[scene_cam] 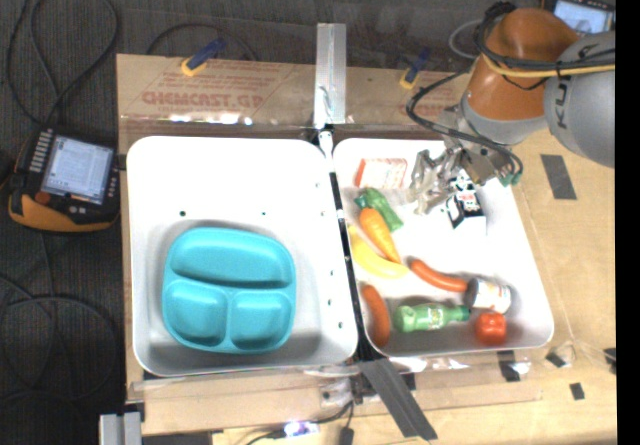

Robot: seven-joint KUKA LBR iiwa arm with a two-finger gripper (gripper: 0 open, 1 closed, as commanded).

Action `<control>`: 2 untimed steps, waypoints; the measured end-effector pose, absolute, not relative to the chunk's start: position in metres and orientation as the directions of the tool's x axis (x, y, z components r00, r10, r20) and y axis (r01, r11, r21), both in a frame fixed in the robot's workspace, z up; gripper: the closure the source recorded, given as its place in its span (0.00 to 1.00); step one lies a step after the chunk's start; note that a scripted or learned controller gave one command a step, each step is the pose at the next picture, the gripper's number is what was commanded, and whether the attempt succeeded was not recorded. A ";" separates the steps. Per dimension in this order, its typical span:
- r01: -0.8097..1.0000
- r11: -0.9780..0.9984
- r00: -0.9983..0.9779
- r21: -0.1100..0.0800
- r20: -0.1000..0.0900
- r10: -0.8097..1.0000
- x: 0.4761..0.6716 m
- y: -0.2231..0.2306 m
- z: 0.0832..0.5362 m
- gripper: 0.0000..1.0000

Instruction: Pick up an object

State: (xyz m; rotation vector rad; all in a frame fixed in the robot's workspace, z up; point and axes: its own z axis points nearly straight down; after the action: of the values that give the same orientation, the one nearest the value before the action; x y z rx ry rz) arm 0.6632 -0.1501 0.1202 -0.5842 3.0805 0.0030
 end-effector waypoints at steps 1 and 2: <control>-0.611 0.792 -0.792 0.007 -0.013 -0.610 0.673 -0.213 0.090 1.00; -0.841 0.541 -0.541 -0.003 -0.006 -0.841 0.670 -0.187 0.189 1.00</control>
State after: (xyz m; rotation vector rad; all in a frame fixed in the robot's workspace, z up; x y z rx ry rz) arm 0.6701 -0.1870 0.1891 -1.5020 2.7513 0.0005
